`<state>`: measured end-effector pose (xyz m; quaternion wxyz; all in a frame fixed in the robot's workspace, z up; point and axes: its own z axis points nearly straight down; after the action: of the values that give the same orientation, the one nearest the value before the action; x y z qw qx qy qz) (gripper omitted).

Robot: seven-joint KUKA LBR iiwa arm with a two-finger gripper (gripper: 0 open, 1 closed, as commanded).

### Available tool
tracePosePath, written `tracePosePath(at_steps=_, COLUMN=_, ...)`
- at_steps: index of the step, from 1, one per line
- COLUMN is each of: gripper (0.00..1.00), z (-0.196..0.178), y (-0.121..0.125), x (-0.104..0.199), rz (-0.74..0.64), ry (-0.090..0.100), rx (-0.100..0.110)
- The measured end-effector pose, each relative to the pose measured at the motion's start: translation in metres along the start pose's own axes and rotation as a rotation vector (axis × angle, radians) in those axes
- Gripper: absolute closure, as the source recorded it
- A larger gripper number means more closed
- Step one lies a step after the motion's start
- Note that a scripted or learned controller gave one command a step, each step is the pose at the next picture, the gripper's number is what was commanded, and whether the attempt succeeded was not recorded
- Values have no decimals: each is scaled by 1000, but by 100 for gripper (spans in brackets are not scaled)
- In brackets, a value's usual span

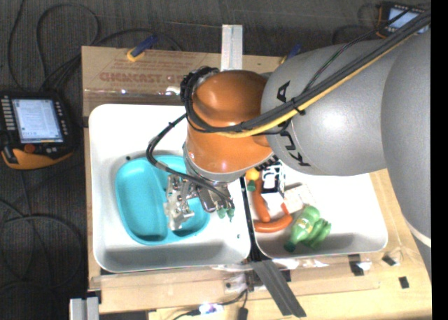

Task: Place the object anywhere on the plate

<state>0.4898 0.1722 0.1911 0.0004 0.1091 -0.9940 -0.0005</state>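
The gripper (183, 208) hangs right over the blue plate (140, 199). Whether its jaws are apart or together is too hard to tell.

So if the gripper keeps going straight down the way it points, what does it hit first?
Most likely the blue plate: the gripper points down over the plate's right part, in the left bin. Nothing shows between them, though the height above the plate is hard to judge from this slanted view.
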Motion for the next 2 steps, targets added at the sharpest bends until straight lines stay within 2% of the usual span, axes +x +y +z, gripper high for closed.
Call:
tracePosePath(at_steps=1, gripper=100, z=-160, y=-86, x=-12, rz=212, ry=-4, rx=2)
tracePosePath(at_steps=2, gripper=0, z=-160, y=-86, x=-12, rz=212, ry=-4, rx=2)
